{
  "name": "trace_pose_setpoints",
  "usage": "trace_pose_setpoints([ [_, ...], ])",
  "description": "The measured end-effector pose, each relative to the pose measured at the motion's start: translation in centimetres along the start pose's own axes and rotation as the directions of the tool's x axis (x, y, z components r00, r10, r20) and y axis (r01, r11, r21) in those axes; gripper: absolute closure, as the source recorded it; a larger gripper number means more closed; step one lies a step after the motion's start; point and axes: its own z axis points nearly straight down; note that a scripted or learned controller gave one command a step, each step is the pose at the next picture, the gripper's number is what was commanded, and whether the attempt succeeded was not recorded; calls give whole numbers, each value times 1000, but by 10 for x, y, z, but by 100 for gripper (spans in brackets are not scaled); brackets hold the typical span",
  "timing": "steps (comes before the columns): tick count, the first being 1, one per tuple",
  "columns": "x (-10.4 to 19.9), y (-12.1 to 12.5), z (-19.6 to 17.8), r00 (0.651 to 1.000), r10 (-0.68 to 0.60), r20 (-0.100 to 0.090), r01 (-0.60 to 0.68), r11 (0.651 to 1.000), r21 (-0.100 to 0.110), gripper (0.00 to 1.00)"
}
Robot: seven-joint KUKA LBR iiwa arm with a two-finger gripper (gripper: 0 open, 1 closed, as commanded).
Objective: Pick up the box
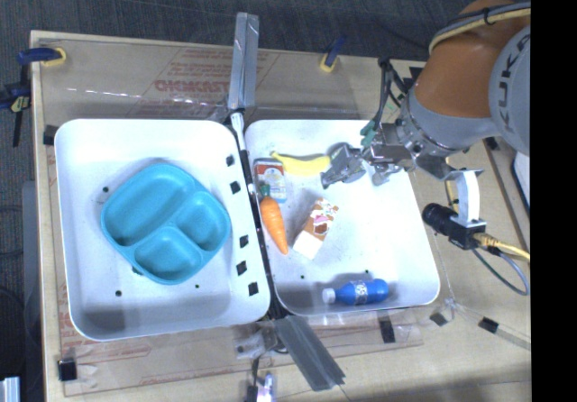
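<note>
The box (315,225) is a small white, brown and red carton lying tilted near the middle of the right bin (406,247). My gripper (361,169) hovers over the upper part of that bin, up and to the right of the box and apart from it. Its fingers (337,166) are spread open with nothing between them. The grey arm with its orange band (460,67) reaches in from the right.
In the right bin, a banana (302,163) lies just left of the gripper. A small labelled container (270,179) and a carrot (274,223) sit by the left wall, and a blue bottle (359,292) lies at the front. A blue divided tray (164,221) lies in the left bin (81,301).
</note>
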Motion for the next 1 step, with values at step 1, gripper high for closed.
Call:
trace_pose_setpoints([
  [1, 41, -60, 103, 998, -67, -1, 67, 998, 1, 0],
])
